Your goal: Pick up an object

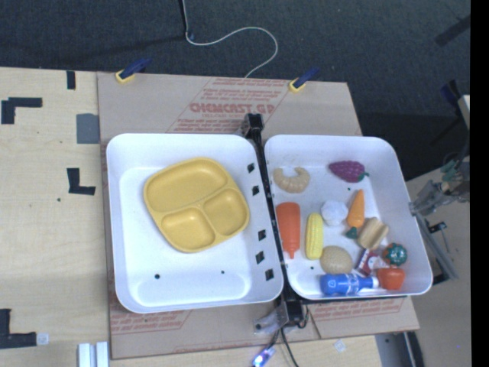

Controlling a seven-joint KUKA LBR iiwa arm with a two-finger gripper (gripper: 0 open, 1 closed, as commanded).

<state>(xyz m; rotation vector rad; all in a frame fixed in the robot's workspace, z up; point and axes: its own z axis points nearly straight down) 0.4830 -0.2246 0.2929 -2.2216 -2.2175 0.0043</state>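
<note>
The right white bin holds several toy foods. A beige croissant and purple grapes lie at its far side. A long orange-red piece, a yellow corn cob, a small white piece and an orange carrot lie in the middle. At the near side are a tan potato, a bread roll, a green ball, a red piece and a blue bottle on its side.
The left white bin holds a yellow divided plate. Both bins rest on a cardboard sheet. A white cable loops over the dark floor behind. A metal fixture stands past the right bin's right wall.
</note>
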